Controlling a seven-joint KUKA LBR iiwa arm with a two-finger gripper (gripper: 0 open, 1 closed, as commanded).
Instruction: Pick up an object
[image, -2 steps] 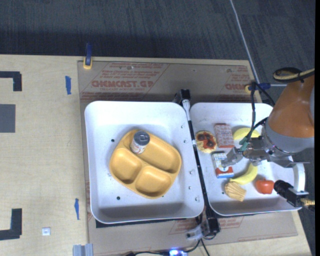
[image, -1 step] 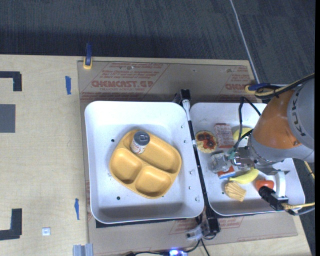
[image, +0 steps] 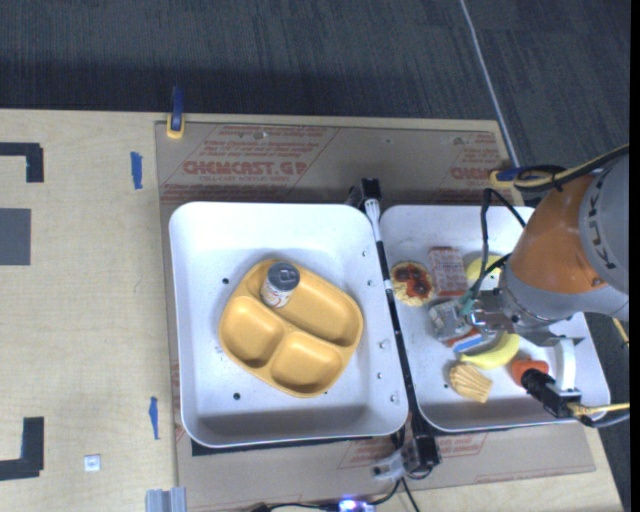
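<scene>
Pale wooden table (image: 80, 330) carries two white bins. At 3 o'clock, the claw (image: 462, 322) hangs low in the right bin (image: 598, 385) among small food toys; its grip I cannot tell. Left bin (image: 200, 380) holds a yellow tray (image: 290, 335) bearing a can (image: 281, 283).

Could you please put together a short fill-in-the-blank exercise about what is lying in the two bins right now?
1. The yellow divided tray lies in the ____ bin.
2. A small can stands in one of the tray's ____ compartments.
3. The pincer is low over the ____ bin, among the toy foods.
4. The banana in the right bin is ____ in colour.

Missing words: left; three; right; yellow
</scene>
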